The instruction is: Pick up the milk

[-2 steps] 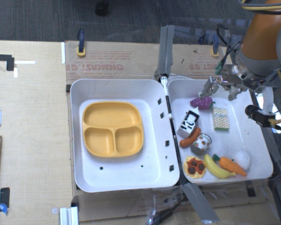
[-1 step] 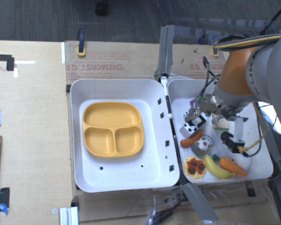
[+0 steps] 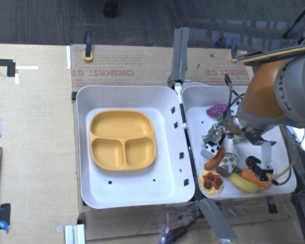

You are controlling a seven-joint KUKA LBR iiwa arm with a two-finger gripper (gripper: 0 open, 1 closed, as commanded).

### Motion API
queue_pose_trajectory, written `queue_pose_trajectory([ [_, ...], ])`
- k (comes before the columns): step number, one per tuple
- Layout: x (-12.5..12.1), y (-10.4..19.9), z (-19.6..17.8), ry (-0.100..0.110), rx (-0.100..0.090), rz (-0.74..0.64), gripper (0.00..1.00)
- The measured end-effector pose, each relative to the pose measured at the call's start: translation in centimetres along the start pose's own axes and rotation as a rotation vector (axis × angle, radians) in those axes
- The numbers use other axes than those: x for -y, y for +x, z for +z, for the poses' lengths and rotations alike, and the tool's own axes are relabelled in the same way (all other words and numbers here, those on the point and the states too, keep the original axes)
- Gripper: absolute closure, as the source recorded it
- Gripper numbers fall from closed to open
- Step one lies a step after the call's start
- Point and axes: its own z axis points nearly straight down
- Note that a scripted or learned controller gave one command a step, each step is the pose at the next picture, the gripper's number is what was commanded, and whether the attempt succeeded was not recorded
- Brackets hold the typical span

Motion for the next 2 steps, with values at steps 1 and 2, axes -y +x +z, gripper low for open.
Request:
queue_pose_trajectory([
  [1,-0.1,0.0,-0.9,-0.001,0.0,0.003,1.0],
  [2,1.1,6.4,-9.5,0.01,0.001,-0.073,1.0],
])
